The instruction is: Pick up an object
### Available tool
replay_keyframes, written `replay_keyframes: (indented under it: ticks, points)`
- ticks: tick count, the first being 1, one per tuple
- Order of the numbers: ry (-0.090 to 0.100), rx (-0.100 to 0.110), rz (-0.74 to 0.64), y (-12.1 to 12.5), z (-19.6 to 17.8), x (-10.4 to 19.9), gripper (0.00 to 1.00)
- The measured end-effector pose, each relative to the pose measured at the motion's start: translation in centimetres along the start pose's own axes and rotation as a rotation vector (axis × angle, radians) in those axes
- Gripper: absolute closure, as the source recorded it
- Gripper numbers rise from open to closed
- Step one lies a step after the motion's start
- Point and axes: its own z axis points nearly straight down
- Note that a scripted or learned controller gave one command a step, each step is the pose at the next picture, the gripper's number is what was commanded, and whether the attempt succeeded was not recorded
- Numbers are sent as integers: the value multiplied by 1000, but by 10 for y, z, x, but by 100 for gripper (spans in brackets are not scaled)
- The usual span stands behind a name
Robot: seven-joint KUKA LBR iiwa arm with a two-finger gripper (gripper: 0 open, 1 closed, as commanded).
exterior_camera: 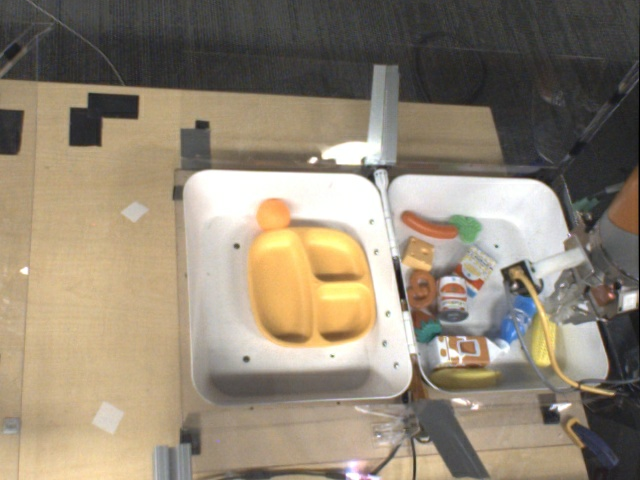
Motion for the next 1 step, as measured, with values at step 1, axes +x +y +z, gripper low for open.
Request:
replay_keyframes:
  ticks: [1]
  points:
    - [2,0,-10,0,-11,2,100]
